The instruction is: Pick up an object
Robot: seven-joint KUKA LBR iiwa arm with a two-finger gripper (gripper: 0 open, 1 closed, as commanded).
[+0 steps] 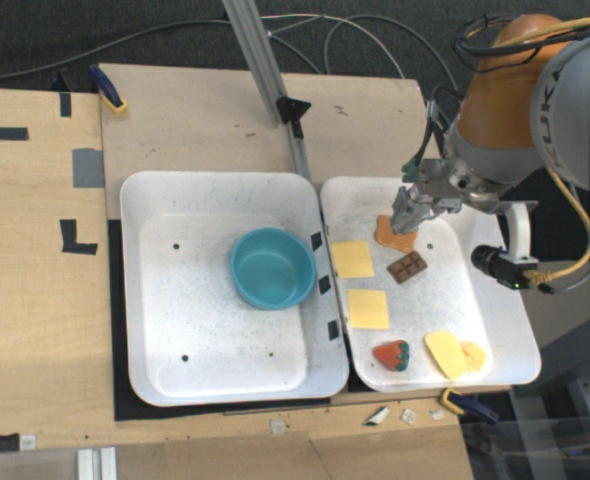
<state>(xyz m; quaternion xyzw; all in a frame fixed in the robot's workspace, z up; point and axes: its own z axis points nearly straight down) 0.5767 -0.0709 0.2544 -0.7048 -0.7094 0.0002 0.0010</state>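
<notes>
Camera view: gripper (407, 218) low in right bin (495, 298), fingertips at orange piece (390, 234); finger spacing cannot be told. Nothing visibly lifted. Judgement: approach done; grasp and lift remain.

I am seeing a teal bowl (272, 268) sitting in the left bin (150, 208), toward that bin's right half. A grey metal post (260, 53) is slanting up from just behind the left bin's far right corner. A blue-and-yellow clamp (108, 89) is lying on the tabletop (35, 268) beyond the left bin's far left corner. Black cables (325, 28) are trailing behind it.
</notes>
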